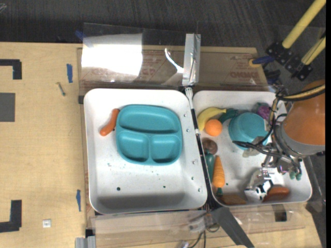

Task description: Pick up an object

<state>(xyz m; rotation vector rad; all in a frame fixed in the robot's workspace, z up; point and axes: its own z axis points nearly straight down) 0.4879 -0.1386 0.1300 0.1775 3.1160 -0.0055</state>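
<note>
The tool [264, 182] is low in the right bin [305, 190], near its front, just above a small white and black object [260, 190]. I cannot tell its state. Nothing looks lifted yet.

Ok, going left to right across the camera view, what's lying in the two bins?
Orange sausage-shaped toy → teal divided tray → orange ball → teal cup → gripper, low in the right bin.
</note>
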